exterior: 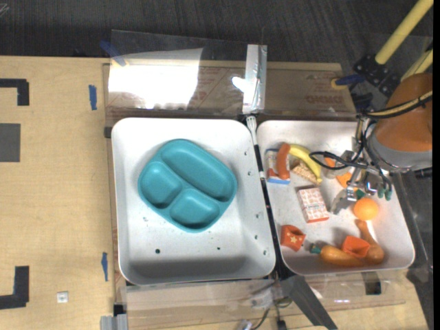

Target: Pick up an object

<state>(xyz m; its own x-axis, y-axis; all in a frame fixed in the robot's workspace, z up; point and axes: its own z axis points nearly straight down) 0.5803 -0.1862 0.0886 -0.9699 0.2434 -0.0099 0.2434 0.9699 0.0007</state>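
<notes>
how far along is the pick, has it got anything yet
Done: the gripper is down in the right bin among the toys. In hand: nothing visibly; it sits just beside the orange ball. Left: gripping and lifting an object.

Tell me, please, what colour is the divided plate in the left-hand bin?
Teal blue all over; the divided plate shows plainly in the camera view, lying in the left white bin.

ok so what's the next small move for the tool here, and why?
Probably a short descent onto the orange ball. The tool hangs in the right bin, just up-left of the ball, and nothing shows between its fingers. The ball lies apart from the carrot and the small box, so it looks like the nearest uncluttered grasp.
</notes>
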